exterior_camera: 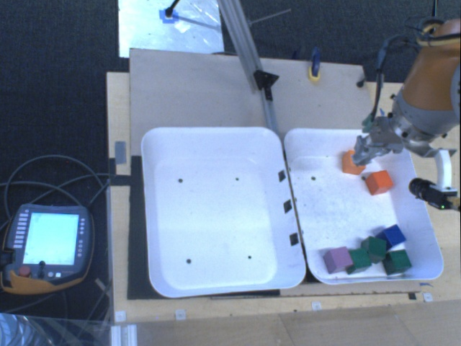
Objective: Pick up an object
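My gripper [364,152] hangs low over the back of the right bin [324,200], right above an orange block [351,164] that it partly covers. A second orange block [378,182] lies just to the right and nearer the front. At the bin's front right corner sits a cluster: a pink block [336,259], three green blocks [374,248] and a blue block [393,234].
The left bin [216,207] lies beside the right one, with clips along their shared wall. A slanted metal pole [245,42] crosses the back. A teach pendant [47,247] with cables rests left of the bench.
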Action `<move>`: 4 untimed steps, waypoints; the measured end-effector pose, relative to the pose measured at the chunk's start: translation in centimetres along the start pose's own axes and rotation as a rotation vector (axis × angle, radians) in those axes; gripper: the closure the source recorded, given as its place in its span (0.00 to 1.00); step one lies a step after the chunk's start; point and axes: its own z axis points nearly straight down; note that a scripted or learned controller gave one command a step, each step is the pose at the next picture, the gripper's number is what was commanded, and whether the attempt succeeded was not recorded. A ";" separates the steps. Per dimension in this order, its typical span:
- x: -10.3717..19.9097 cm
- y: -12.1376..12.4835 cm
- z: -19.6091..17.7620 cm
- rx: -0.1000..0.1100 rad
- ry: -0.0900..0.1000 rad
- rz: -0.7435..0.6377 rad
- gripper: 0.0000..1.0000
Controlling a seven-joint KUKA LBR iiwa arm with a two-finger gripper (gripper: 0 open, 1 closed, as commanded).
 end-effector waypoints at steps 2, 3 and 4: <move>5.1 -1.8 -3.7 0.008 0.003 -0.004 1.00; 10.5 -2.9 -3.7 0.006 0.004 -0.006 1.00; 14.6 -5.3 -2.3 0.008 0.004 -0.004 1.00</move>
